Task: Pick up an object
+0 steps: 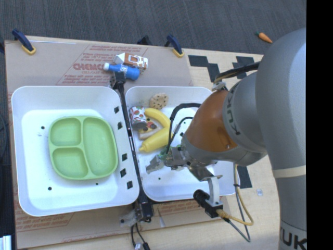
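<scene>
The pincer point(158, 163) sits low in the right bin point(171, 191), just below the bananas point(156, 129); whether it is open or closed cannot be told. A cookie point(158, 100) lies above the bananas.

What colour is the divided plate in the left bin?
Light green, seen clearly in the camera view: the divided plate lies in the left bin.

Bright, even light from above; the white bins point(31, 191) glare slightly, shadows fall soft, and the focus looks mildly grainy.
</scene>
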Robot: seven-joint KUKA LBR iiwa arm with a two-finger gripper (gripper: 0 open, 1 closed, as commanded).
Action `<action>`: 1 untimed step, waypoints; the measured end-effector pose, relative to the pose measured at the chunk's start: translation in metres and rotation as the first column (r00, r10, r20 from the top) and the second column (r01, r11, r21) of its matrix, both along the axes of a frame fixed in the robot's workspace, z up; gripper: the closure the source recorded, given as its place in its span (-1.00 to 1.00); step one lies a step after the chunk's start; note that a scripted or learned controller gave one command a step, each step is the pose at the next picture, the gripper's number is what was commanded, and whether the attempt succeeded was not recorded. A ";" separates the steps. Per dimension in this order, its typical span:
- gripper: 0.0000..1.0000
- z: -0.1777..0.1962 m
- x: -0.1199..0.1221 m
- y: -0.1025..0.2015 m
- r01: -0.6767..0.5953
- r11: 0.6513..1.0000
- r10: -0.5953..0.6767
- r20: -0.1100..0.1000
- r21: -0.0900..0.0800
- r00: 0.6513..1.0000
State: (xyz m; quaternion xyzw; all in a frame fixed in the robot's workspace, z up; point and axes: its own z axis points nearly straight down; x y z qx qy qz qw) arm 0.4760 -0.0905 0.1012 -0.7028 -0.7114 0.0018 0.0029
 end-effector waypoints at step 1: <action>1.00 0.010 0.001 0.000 -0.006 1.000 0.006 -0.002 0.000 1.000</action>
